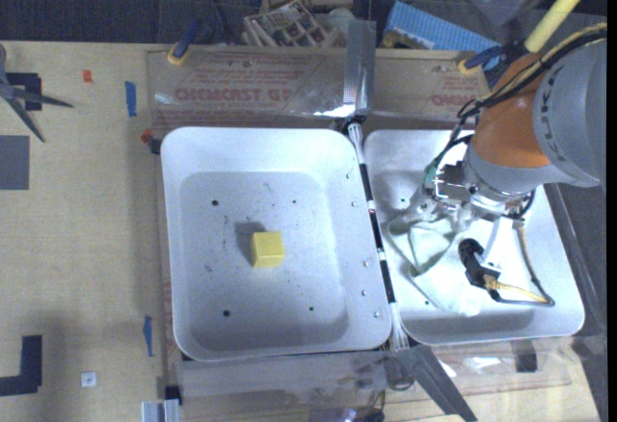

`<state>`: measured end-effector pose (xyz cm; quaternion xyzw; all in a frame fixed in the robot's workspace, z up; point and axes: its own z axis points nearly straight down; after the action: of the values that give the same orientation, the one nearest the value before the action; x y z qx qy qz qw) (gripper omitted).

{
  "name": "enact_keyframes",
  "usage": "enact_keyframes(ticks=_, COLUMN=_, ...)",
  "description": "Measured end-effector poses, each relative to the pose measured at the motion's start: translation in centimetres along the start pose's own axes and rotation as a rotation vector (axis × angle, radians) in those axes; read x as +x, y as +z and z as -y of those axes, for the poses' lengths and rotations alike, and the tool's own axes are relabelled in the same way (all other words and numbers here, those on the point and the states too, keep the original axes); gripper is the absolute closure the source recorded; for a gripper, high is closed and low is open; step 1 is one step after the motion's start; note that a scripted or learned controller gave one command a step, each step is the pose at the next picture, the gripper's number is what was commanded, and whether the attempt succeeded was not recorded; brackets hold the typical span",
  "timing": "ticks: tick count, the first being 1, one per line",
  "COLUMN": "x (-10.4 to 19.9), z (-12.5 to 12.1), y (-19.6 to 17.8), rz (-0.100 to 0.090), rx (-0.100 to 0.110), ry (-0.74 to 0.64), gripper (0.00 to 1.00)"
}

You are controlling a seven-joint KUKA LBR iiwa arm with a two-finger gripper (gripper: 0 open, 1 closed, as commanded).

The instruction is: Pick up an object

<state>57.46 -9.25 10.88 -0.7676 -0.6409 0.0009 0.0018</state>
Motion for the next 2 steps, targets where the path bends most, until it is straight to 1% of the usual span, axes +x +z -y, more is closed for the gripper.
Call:
enact_keyframes(ticks=1, x=-0.3, z=-0.1, y=-1.0, rz=0.001, rx=-0.004, ry=0.007, gripper=1.0)
enact_keyframes(ticks=2, x=0.0, z=-3.9, y=2.0, rz=0.001, rx=-0.01, ry=0.233, gripper=1.0)
